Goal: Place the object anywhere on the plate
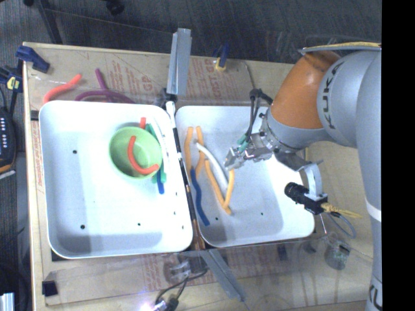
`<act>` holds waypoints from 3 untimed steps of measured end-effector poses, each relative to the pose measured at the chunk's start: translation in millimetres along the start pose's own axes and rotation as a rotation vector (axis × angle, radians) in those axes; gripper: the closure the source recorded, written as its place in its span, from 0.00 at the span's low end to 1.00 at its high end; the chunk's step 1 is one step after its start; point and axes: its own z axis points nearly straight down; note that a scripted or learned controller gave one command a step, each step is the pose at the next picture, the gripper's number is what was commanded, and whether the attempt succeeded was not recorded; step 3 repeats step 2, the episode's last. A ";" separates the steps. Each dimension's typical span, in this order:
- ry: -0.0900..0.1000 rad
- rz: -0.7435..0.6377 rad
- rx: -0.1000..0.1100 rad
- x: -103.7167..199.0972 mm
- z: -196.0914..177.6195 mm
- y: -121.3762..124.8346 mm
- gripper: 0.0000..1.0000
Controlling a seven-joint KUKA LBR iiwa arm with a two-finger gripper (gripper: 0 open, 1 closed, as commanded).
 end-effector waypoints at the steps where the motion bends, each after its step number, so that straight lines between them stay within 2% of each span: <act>1: 0.000 -0.109 -0.001 59.4 -65.8 19.8 1.00; 2: 0.000 -0.109 -0.001 59.3 -65.7 19.8 0.00; 3: 0.000 -0.109 -0.001 59.3 -65.7 19.8 0.00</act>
